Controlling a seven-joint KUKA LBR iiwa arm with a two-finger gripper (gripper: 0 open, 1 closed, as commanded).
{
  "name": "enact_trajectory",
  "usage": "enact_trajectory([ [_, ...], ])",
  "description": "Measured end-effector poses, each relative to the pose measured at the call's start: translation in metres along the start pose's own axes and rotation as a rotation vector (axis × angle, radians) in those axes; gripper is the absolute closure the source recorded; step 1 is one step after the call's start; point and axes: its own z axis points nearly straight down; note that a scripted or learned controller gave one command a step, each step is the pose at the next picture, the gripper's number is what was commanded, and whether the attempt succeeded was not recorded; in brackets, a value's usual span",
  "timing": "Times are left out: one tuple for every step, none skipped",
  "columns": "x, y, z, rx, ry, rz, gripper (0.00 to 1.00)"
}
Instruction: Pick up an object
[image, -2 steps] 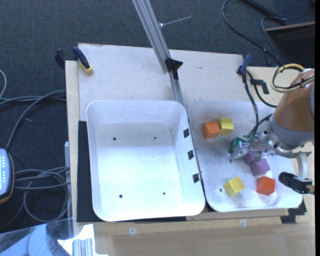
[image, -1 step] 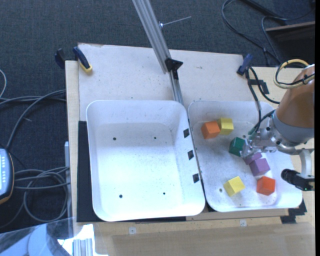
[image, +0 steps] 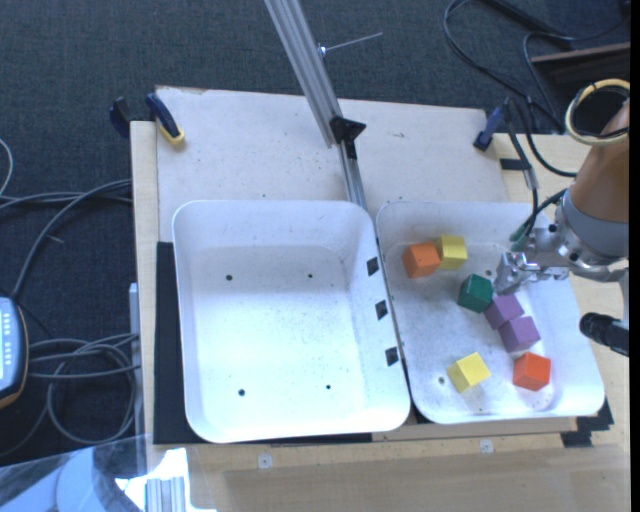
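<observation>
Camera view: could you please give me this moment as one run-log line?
gripper low in right bin | beside green block | fingers unclear | nothing seen held | left bin no blocks

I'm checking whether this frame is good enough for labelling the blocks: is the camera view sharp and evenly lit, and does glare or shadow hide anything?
Camera view: lighting is soft and even, with faint shadows beside each block; the right bin looks bright but not blown out; block colours read clearly, such as the green block; the tool and arm look slightly soft; the image is mildly grainy overall.
</observation>
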Motion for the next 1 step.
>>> enact_trajectory([
  [-0.0003, 0.0021, -0.0484, 0.0, 0.0, 0.0, 1.0],
])
